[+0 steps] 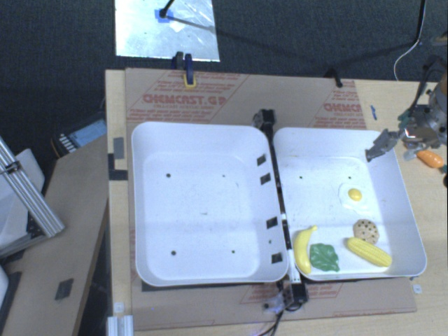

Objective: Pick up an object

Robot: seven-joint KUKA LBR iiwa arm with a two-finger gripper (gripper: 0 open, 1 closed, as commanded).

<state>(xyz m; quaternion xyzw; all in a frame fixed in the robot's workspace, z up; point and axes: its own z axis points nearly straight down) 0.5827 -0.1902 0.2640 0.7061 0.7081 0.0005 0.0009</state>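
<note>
Right bin (329, 140): fried egg (353, 195), cookie (365, 230), corn cob (369, 252), banana (303, 250), green leaf (324, 257), clustered near-right for my reach. My gripper (383, 145) hovers at its far-right rim, empty; its grip state I cannot tell.

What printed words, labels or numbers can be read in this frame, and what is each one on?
"CHEMCAST G?": red print on the brown board under the bins, upper left; the last character is unclear.
The same red print repeats at the board's upper right, slanted, too blurred to confirm.
Faint red print along the board's bottom edge: unreadable.
The toy food and the white bins bear no legible text.
</note>
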